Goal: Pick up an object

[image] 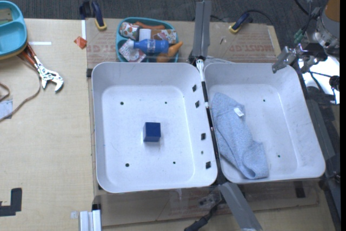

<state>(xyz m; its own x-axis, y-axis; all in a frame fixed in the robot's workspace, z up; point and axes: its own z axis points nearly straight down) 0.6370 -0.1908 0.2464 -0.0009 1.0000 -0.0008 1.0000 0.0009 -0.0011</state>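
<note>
Well apart, blue cube in left bin; tool upper right.

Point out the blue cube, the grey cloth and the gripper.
blue cube (152,131), camera view, top face.
grey cloth (238,135), camera view, middle of the fabric.
gripper (294,59), camera view, between its fingertips.

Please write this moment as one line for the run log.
gripper: above right bin's far right corner | blue block: left bin | grey cloth: right bin
</note>
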